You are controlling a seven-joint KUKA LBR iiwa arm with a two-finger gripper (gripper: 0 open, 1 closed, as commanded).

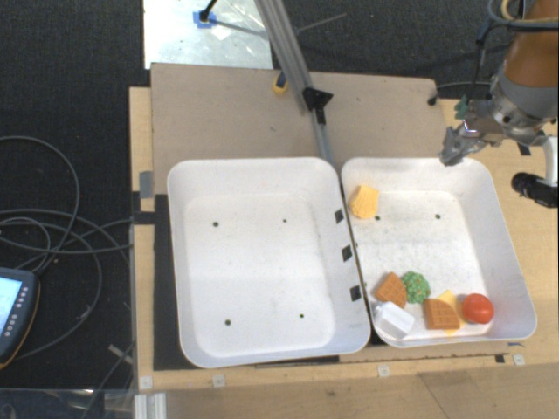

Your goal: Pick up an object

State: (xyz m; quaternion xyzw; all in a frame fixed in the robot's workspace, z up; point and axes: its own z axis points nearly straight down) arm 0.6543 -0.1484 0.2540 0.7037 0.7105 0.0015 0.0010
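Observation:
The right bin [489, 201] holds a yellow block [364, 202] near its far left corner. Along its near edge lie an orange wedge [390, 289], a green lumpy piece [415, 285], an orange waffle-like piece [442, 313], a red ball [477, 308] and a white block [394, 320]. My gripper [453, 150] hangs over the far right rim of this bin, well away from every object. Nothing shows between its fingers.
The left bin [188, 234] sits beside the right one, joined by black clips [347, 253]. A slanted metal pole [288, 37] crosses the cardboard at the back. Cables and a tablet [13, 308] lie on the floor to the left.

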